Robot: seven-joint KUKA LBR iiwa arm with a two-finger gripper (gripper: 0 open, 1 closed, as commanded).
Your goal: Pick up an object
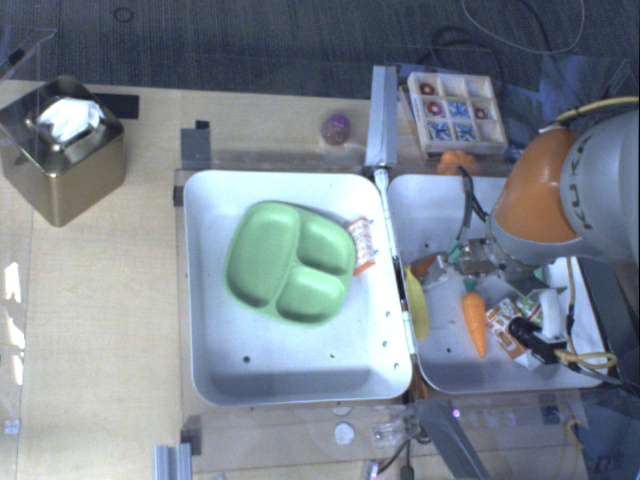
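Camera view has the gripper (pixel 462 259) low in the right bin (pixel 440 368), beside the carrot (pixel 474 323); whether it is open or grasping anything I cannot tell. That carrot looks light, rigid and smooth, best pinched across its thick middle.

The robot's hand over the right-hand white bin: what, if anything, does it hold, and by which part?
It cannot be told. The hand sits low in the right-hand white bin, near the orange plastic carrot, which lies apart from it.

Arm (pixel 590 183): rounded grey housing with a glossy orange band (pixel 535 198) (above the wrist); thin dark cables trail below.
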